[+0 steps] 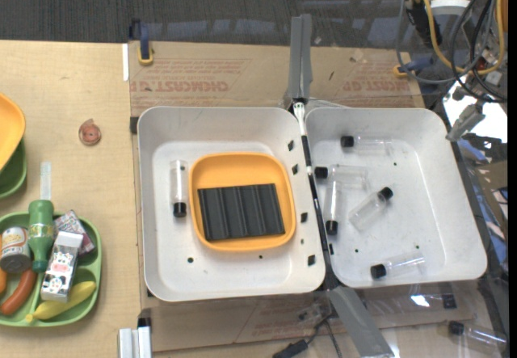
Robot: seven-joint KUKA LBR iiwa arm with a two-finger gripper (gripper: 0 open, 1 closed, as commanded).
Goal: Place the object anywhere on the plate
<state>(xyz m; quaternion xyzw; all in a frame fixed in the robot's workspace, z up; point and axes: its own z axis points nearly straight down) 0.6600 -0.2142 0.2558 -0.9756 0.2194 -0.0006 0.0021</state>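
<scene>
In the left half of the frame, the left white bin [161, 255] holds an orange plate [240, 167] with rounded corners, set near the bin's middle. A dark ribbed slab [245, 212] lies flat on the plate, covering most of its floor and lying closer to the plate's lower rim. The slab's long axis runs left to right across the frame, and its ridges run from top to bottom. It tilts slightly, with the right end a little higher in the picture.

Just left of the plate, a clear vial [177, 183] lies on the bin floor. Its long axis runs up and down the frame, with the black cap at the lower end.

The right white bin [440, 219] holds several more clear, black-capped vials. One [359, 141] is near the upper middle, one [373, 204] lies slantwise at the centre, and one [397, 267] is near the lower edge. Others lie by the left wall.

Both bins rest on brown cardboard [202, 73]. At lower left, the wooden worktop [65, 90] carries a green tray [85, 288] of toy food. Cables [477, 33] hang at upper right.

Whether the pincer is wide or narrow cannot be told.
</scene>
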